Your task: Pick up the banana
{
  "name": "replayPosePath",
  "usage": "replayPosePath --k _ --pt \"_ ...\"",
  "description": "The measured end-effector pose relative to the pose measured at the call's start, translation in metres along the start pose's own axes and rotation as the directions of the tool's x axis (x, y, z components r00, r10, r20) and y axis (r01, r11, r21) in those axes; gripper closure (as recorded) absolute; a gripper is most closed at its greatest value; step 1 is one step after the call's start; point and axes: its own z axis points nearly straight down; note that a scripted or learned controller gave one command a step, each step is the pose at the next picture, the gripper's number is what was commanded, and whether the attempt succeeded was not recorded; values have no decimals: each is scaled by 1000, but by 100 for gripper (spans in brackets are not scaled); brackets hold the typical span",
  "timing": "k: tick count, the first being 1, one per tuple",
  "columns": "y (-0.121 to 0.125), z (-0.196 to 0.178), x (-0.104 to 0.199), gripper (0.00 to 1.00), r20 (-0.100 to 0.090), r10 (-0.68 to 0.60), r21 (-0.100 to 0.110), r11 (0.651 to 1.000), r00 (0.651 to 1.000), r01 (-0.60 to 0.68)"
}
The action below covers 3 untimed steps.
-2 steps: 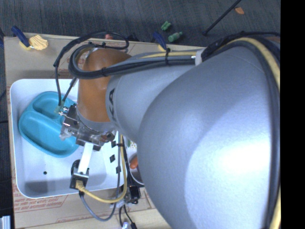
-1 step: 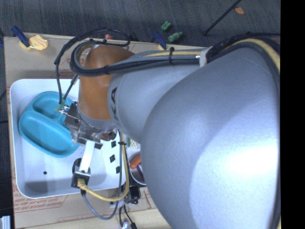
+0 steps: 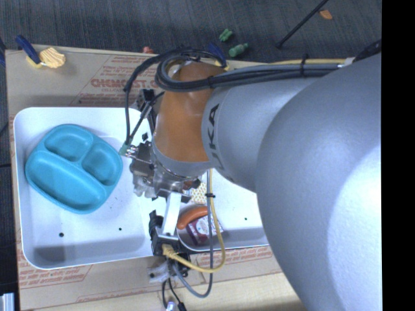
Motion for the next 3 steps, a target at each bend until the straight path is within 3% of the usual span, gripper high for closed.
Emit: replayPosePath --k 2,3 --pt "-1 -19 2 100 2 -16 7 1000 1000 16" --pt "-32 50 85 100 1 -234 0 972 972 234"
